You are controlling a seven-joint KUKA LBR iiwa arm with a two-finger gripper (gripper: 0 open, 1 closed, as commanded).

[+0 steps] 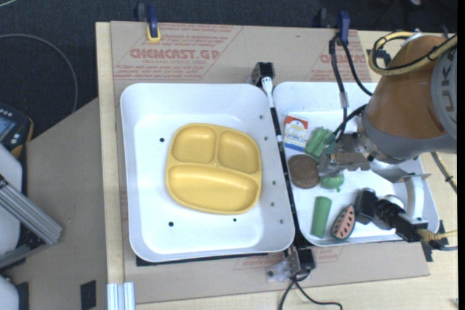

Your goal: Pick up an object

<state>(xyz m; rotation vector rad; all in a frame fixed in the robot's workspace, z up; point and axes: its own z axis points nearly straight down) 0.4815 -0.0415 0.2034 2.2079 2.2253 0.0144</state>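
A green cylinder (321,217) and a pink brush (344,222) lie at the right bin's (429,200) near edge. Farther back, the gripper (333,167) sits low over a brown disc (304,171). I cannot tell how wide it stands.

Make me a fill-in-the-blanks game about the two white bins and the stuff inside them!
1. The yellow tray lies in the ____ bin.
2. The yellow tray has ____ compartments.
3. The gripper is over the ____ bin.
4. The cylinder standing beside the brown disc is coloured ____.

Missing words: left; three; right; green.
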